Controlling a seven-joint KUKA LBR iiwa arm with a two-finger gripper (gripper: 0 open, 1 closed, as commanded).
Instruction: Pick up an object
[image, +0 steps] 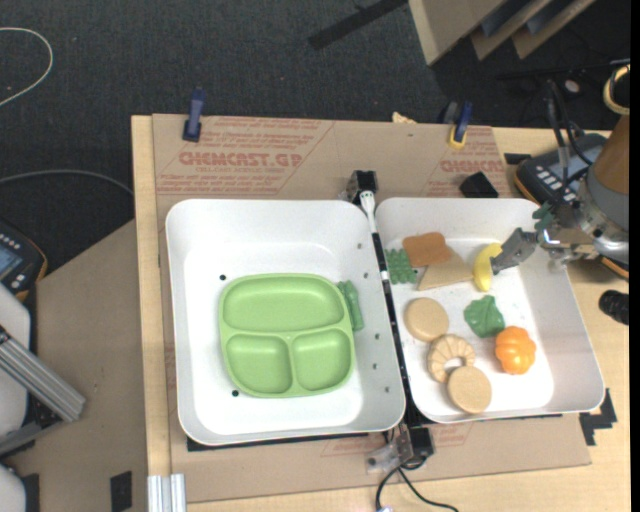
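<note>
Brown board covers the table, bearing two white bins side by side. Over the right bin, near its far right corner, the fingers reach toward a yellow banana; whether they are spread or closed cannot be told. Outward lie a brown bread slice, a green leafy piece, an orange pumpkin and round biscuits. A green divided plate sits mid left bin.
</note>
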